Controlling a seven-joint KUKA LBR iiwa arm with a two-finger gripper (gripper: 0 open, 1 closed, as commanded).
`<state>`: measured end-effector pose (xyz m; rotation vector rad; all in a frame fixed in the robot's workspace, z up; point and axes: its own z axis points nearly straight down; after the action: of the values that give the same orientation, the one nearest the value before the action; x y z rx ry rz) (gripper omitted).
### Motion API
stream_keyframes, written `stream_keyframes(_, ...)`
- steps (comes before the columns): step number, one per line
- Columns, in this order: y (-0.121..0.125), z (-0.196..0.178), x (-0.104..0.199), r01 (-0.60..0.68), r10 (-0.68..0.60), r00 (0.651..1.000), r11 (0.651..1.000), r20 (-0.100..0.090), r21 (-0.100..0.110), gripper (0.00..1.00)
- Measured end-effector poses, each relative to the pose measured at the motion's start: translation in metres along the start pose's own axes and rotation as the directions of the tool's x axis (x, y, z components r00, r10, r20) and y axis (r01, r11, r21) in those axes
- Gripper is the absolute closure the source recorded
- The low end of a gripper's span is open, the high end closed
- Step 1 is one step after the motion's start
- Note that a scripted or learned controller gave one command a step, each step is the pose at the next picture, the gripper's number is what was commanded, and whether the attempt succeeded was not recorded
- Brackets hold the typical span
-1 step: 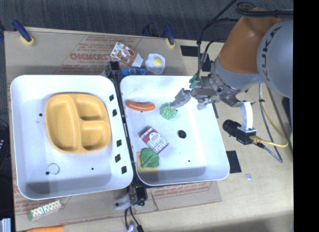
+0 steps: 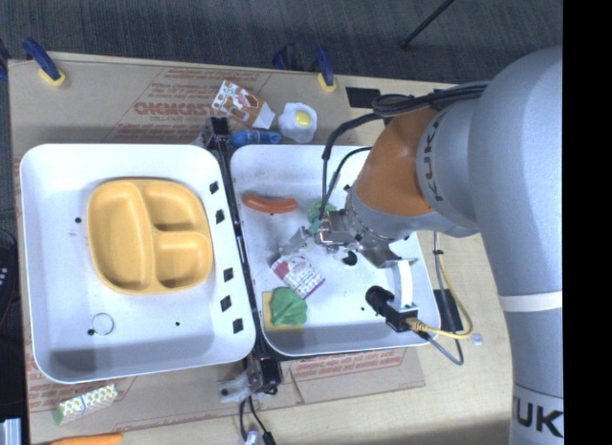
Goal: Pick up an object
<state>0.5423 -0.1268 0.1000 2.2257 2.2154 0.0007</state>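
Note:
My gripper (image 2: 302, 238) hangs low over the middle of the right bin (image 2: 335, 338), reaching in from the right. Just below it lies a small pink and white patterned packet (image 2: 298, 276). An orange-red sausage-shaped piece (image 2: 271, 204) lies up and to the left of the gripper. A small green item (image 2: 316, 211) sits right beside the gripper, partly hidden by the wrist. A green crumpled piece (image 2: 287, 307) rests near the bin's front wall. I see nothing clearly held in the gripper.
The left bin (image 2: 57, 338) holds a yellow divided tray (image 2: 150, 233). Behind the bins on the cardboard lie a printed packet (image 2: 236, 101), a yellow and white item (image 2: 298, 120) and a blue item (image 2: 256, 135). A striped packet (image 2: 86, 402) lies at the front left.

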Motion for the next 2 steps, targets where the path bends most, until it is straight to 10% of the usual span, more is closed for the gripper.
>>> stream_keyframes(1,-0.036,0.004,0.020,-0.041,0.041,0.999,0.999,0.001,-0.010,0.00)
stream_keyframes(2,-0.035,-0.006,0.021,-0.035,0.035,0.999,0.999,0.000,-0.009,1.00)
